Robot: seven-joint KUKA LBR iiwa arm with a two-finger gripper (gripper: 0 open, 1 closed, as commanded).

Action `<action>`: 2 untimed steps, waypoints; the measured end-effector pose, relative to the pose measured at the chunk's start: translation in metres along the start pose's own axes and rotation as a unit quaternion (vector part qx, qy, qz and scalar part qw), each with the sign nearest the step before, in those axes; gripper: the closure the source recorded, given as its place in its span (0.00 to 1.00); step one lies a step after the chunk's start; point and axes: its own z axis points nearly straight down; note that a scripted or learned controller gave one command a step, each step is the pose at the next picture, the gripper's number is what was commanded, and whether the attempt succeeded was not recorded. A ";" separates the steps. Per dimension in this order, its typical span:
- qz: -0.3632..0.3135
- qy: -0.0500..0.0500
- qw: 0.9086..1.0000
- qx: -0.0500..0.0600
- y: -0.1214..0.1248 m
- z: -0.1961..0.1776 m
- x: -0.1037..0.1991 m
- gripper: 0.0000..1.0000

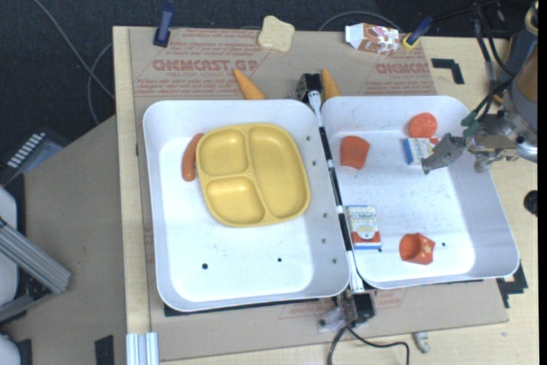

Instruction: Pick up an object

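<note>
Hovering at frame right over the right white bin (pixel 487 209), grey two-finger gripper (pixel 460 160) spread, grasping nothing, beside small blue-white carton (pixel 416 150).

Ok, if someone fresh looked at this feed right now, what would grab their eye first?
Probably the yellow divided plate in the middle of the left bin, with a hot dog against its left edge. Next, the gripper over the right bin near a blue-and-white carton, with orange-red items scattered around it.
</note>
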 end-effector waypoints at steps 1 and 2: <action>0.000 0.001 1.000 0.002 0.074 0.161 -0.019 0.00; 0.000 0.000 1.000 0.000 0.136 0.169 -0.053 0.00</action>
